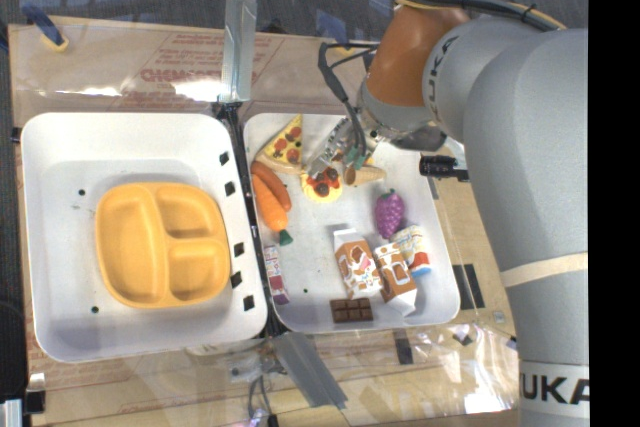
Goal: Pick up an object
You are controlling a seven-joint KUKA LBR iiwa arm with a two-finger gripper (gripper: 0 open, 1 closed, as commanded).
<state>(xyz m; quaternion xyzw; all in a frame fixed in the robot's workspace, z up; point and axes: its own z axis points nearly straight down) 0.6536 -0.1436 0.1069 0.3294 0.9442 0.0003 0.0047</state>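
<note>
The gripper [335, 158] is low in the upper middle of the frame, right over a flat yellow toy food piece with red dots [322, 185] in the right white bin [440, 295]. This toy looks like the thing it is going for. I cannot tell if the gripper is open, closed, or holding anything, because it is dark and small against the toys.

Just to the left lies a yellow toy pizza slice with red dots [284, 143], and below that an orange toy carrot with a green end [271, 198]. These 3 toys sit very close together. The gripper could bump the pizza slice or grab 2 toys at once. The flat toy is thin, so it could slip out or stay stuck to the floor of the bin.

A purple toy bunch of grapes [390, 212] is to the right. Lower down are 2 small toy cartons with brown and white pictures [375, 267] and a small brown toy chocolate bar [351, 311]. They are well apart from the gripper, so they look safe.

The left white bin [60, 145] holds a yellow plastic tray with 3 parts [160, 242]. It is far from the gripper.
</note>
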